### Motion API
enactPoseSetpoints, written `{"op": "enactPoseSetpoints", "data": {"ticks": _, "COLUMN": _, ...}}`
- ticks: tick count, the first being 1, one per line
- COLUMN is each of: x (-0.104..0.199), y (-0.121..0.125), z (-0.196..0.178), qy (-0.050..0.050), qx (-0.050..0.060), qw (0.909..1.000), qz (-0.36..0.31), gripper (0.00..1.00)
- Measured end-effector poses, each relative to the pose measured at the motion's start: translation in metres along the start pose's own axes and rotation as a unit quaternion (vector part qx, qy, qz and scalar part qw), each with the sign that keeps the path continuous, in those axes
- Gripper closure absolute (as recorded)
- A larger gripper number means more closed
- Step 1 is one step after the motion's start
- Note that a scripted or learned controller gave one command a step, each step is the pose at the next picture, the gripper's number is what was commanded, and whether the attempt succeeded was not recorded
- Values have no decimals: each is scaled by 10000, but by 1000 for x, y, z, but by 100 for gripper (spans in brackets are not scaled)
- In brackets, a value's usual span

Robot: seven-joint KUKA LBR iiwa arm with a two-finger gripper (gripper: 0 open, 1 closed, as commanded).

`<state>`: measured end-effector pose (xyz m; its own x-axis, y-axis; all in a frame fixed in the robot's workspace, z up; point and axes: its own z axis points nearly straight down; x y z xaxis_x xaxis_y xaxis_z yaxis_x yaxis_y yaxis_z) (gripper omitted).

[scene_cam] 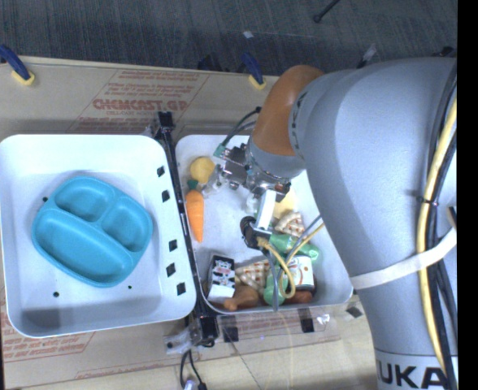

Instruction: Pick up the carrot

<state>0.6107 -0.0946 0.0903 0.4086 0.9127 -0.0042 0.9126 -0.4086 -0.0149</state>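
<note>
The carrot [195, 211], orange with a green top end, lies in the right bin [192, 146] along its left wall, pointing toward the front. My gripper [229, 167] hovers over the back part of that bin, just right of a yellow lemon-like fruit [201, 169] and up and to the right of the carrot's top. Nothing shows between gripper and carrot, and they stand apart. The big grey arm covers the bin's right side.
The left bin [11, 157] holds a blue divided plate [93, 230]. At the front of the right bin lie several items: a small black-and-white box [221, 275], a brown sausage-like piece [243, 301], a green toy [292, 246] and a small bottle [304, 276].
</note>
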Motion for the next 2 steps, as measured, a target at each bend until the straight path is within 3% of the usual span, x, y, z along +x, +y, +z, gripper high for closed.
{"op": "enactPoseSetpoints", "data": {"ticks": 1, "x": 1, "y": -1, "z": -9, "qy": 4, "qx": 40, "qw": 10000, "qz": -36, "gripper": 100}}
{"op": "enactPoseSetpoints", "data": {"ticks": 2, "x": 1, "y": -1, "z": -9, "qy": 3, "qx": 41, "qw": 10000, "qz": -36, "gripper": 0}}
